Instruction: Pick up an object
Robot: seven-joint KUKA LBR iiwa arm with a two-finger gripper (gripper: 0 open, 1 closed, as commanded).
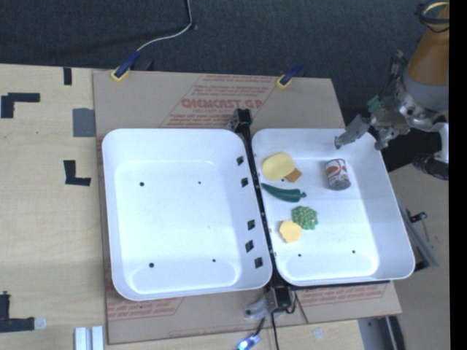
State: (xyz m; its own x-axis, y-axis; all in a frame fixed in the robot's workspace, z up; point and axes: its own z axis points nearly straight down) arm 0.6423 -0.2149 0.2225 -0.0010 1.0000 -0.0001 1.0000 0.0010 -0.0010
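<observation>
The right bin (365, 268) holds a small red and white can (337, 174) lying on its side, a yellow disc (276, 165) with an orange piece (293, 175) beside it, a dark green pepper-like piece (283, 192), a green broccoli-like lump (304, 216) and a small yellow chunk (290, 231). My gripper (364, 131) hovers over the bin's far right rim, up and to the right of the can. Its two grey fingers (349, 137) are spread apart with nothing between them.
The left bin (175, 268) sits beside the right one, joined along a black divider (252, 195). Both rest on a cardboard sheet (219, 100) held by blue and yellow clips (125, 67). A cable (175, 29) trails at the back.
</observation>
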